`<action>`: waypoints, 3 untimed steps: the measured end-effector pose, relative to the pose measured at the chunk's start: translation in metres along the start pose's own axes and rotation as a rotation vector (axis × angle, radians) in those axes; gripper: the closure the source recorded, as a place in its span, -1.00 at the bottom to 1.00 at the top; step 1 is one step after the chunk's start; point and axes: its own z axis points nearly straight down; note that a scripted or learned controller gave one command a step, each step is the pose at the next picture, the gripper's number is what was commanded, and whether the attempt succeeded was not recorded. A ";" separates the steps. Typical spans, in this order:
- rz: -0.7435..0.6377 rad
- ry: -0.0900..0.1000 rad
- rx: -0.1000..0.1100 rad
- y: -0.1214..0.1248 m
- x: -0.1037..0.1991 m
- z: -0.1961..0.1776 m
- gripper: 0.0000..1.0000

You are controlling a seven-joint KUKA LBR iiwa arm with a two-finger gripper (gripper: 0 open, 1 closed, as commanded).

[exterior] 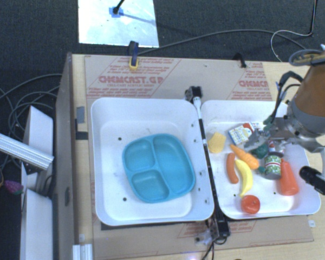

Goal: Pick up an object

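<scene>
Gripper [260,141] lowered into right bin [309,207], over the toy pile

Finger state cannot be told. Carrot [245,157] lies just at its 7 o'clock, can [272,164] at 5 o'clock, banana [245,179] and tomato [250,204] further toward 6. Blue tray [158,167] is seen in left bin [105,145]

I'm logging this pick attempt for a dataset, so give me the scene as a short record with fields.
left bin: holds a blue divided plate
right bin: toy food, including a banana, a carrot, a red tomato, a small can and a yellow block
arm: reaches in from the right, over the right bin
tool: low above the carrot and can; grasp cannot be told
</scene>
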 end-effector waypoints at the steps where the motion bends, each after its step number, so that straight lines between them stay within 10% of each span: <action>1: 0.002 -0.001 -0.002 0.020 0.018 0.139 -1.00; 2: 0.001 0.000 -0.002 0.020 0.019 0.129 1.00; 3: 0.000 0.001 -0.002 0.025 0.072 0.049 1.00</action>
